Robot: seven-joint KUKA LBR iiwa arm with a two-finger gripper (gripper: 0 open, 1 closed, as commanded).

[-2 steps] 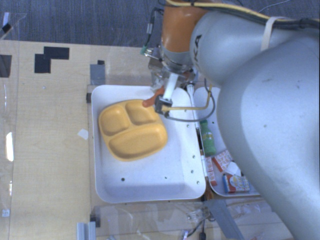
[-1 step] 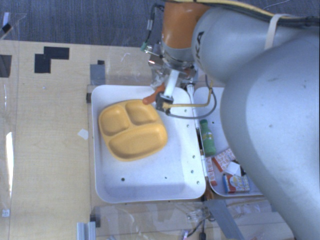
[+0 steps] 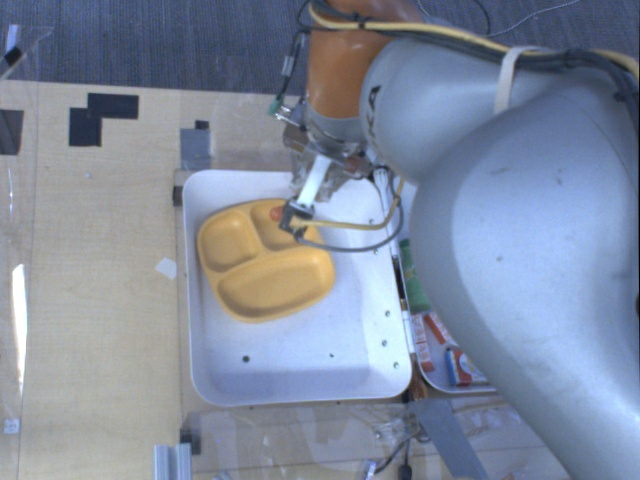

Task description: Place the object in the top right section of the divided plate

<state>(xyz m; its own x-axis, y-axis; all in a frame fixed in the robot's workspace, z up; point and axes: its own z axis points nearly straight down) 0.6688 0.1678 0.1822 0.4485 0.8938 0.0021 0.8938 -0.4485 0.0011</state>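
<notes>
Left bin [image 3: 300, 368]: yellow plate [image 3: 262, 263], something red [image 3: 276, 210] in its upper-right section. Tool [image 3: 296, 218] over it; grip unclear.

No text, label, brand or number can be read anywhere here.

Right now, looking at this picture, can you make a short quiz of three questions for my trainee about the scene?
1. True or false: the yellow plate lies in the left white bin.
2. Which section is the claw over? A) top right B) large bottom C) top left
3. Fill in: a small ___ object shows beside the claw tip.

Key: 1 true. 2 A. 3 red; whether the claw holds it cannot be told.
</notes>
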